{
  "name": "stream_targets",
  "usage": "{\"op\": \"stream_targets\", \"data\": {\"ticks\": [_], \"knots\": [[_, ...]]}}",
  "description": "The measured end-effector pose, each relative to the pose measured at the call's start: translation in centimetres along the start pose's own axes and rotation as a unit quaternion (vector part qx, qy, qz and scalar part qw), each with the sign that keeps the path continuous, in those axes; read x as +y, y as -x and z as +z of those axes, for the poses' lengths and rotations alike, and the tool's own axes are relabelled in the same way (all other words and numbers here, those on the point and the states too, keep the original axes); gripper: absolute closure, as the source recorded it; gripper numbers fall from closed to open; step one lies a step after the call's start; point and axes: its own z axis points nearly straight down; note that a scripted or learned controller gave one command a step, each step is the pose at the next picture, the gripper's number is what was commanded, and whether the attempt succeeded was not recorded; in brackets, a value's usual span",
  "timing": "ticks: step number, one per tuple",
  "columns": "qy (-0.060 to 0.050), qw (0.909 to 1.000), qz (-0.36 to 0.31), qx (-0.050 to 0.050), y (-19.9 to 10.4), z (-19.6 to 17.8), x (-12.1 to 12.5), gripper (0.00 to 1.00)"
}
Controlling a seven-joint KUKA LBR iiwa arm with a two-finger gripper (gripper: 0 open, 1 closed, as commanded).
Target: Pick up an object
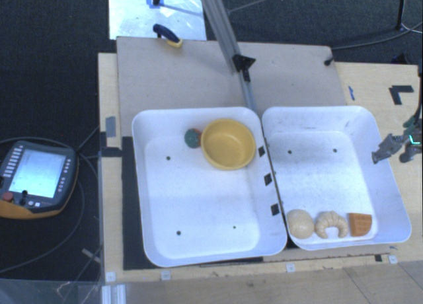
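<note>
The left bin holds a yellow bowl at its far side, with a small dark green object touching the bowl's left rim. Three items lie in a row along the near wall of the right bin: a pale round bun, a croissant and an orange-brown wedge. My gripper hangs at the right bin's right rim, well away from all of them. Nothing is in it.
A slanted metal pole rises from a clamp behind the bins. A black and yellow clamp sits at the board's far left corner. A teach pendant lies on the floor to the left.
</note>
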Motion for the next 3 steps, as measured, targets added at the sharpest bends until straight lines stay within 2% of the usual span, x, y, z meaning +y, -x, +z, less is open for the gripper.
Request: {"op": "stream_targets", "data": {"ticks": [1,2,3], "knots": [[0.000,1.0000,0.000,0.000,0.0,0.0,0.0,0.00],[-0.002,1.0000,0.000,0.000,-0.1,4.4,-0.7,0.00],[-0.003,1.0000,0.000,0.001,-0.5,10.6,-0.7,0.00]]}}
